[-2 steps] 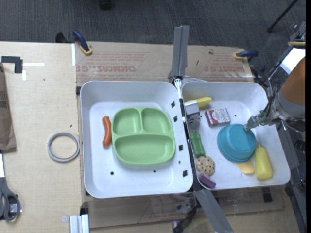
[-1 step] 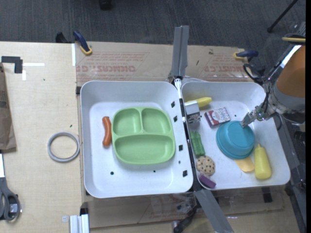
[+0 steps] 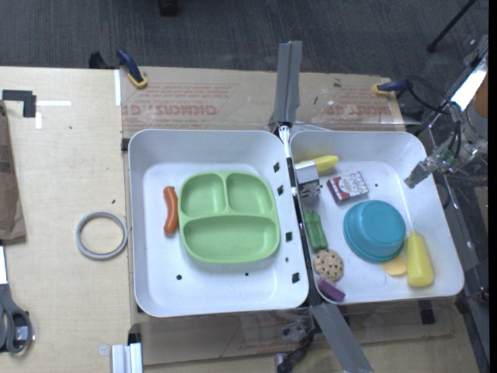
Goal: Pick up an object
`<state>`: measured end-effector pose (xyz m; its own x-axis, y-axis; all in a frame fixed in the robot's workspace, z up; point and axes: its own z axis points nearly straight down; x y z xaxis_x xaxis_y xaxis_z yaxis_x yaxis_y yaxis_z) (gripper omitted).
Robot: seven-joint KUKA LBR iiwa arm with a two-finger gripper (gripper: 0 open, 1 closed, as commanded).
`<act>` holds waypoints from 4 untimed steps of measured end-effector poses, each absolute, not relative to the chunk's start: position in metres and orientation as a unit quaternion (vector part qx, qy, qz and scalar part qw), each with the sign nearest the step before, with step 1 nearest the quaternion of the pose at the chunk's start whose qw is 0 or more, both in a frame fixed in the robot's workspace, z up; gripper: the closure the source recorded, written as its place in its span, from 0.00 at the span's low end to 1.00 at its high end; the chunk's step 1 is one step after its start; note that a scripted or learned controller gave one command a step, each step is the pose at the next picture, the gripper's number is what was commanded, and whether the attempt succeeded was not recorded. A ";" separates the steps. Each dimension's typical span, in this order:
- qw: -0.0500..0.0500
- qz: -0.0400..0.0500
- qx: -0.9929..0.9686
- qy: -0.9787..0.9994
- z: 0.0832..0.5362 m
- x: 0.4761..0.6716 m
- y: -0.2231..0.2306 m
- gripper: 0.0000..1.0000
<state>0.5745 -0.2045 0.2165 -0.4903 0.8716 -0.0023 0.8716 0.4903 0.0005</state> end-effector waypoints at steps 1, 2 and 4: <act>0.001 0.000 0.501 0.865 0.290 0.578 -0.210 1.00; 0.001 0.000 0.587 0.810 0.126 0.553 -0.222 1.00; 0.005 0.002 0.564 0.826 0.097 0.656 -0.194 0.00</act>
